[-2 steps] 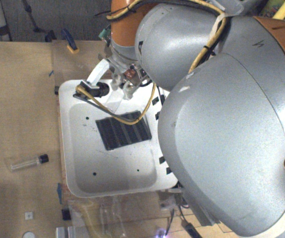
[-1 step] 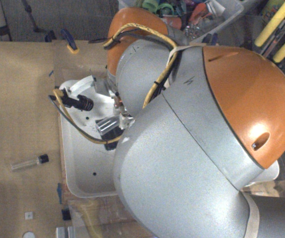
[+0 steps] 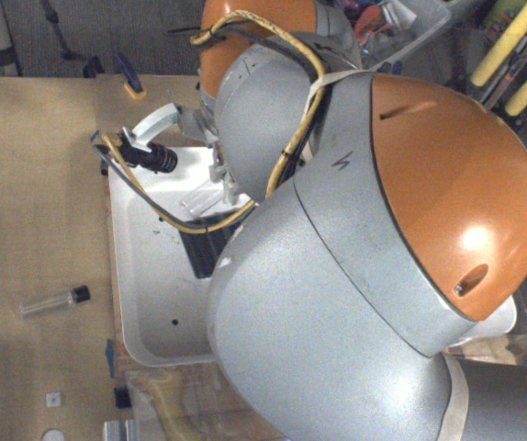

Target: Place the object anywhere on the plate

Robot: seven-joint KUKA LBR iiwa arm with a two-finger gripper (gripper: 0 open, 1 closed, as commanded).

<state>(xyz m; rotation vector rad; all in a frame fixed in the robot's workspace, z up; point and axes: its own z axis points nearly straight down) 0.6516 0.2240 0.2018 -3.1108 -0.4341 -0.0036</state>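
white bin (image 3: pixel 144 329) under grey arm (image 3: pixel 337 274), clear vial (image 3: pixel 54 299) on bench (image 3: pixel 25 200)

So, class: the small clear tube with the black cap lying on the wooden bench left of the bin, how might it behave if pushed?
The clear tube looks cylindrical and lies on its side, so it would probably roll. It seems small and see-through, so likely light. Its smooth wall may slip in a grip.

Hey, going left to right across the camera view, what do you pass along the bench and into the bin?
Small clear vial with a black cap lying on the wooden bench → left wall of the white bin → black cylinder with the yellow cable over the bin → the big grey and orange arm.
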